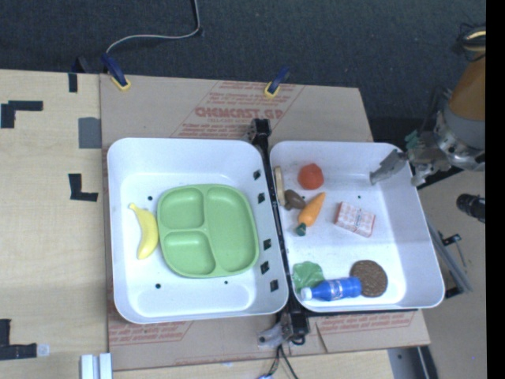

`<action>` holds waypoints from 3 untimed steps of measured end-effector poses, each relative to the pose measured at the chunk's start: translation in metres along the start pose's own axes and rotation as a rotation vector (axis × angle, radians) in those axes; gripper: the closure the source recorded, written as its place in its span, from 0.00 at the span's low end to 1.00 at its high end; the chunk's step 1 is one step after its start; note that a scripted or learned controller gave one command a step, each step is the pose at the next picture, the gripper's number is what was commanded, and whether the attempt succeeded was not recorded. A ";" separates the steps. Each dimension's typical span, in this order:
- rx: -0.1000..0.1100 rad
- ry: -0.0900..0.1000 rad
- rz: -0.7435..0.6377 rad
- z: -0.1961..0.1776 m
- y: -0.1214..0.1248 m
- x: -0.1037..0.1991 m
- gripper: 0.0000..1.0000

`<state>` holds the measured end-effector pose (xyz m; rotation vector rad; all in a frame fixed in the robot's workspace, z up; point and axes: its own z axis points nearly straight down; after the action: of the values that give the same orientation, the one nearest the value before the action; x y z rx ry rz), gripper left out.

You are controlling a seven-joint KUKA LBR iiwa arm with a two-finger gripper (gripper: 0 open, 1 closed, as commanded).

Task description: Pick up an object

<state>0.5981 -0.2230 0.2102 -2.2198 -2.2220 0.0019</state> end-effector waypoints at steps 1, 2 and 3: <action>0.001 0.001 -0.002 0.053 0.070 0.055 0.00; -0.001 -0.001 0.000 0.104 0.071 0.085 0.00; -0.001 -0.002 0.001 0.122 0.021 0.109 0.00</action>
<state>0.6184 -0.1138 0.0881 -2.2230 -2.2224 0.0028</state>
